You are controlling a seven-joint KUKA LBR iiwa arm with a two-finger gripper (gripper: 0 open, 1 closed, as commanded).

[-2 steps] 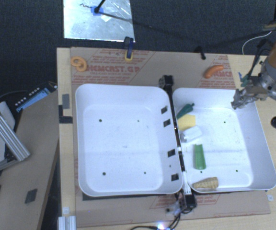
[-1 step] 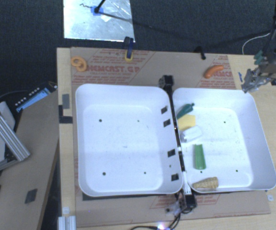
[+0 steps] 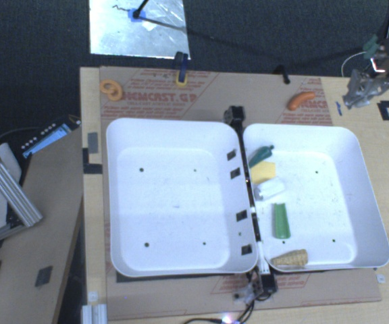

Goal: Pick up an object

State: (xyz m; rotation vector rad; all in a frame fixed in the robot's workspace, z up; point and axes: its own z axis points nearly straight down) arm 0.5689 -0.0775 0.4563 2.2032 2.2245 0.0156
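Right shallow white plastic bin [image 3: 356, 181]: slim green stick [image 3: 280, 221], long axis running near-to-far, by the divider. Jaws [image 3: 360, 90] at upper right, beyond the bin's far corner; spread undeterminable. Stick lies down-left.

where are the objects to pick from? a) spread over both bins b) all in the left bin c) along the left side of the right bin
c: the green marker, yellow block and cone lie in the right bin, near the divider.

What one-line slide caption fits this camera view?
Gripper poised beyond the right bin, which holds five small objects beside the left bin.
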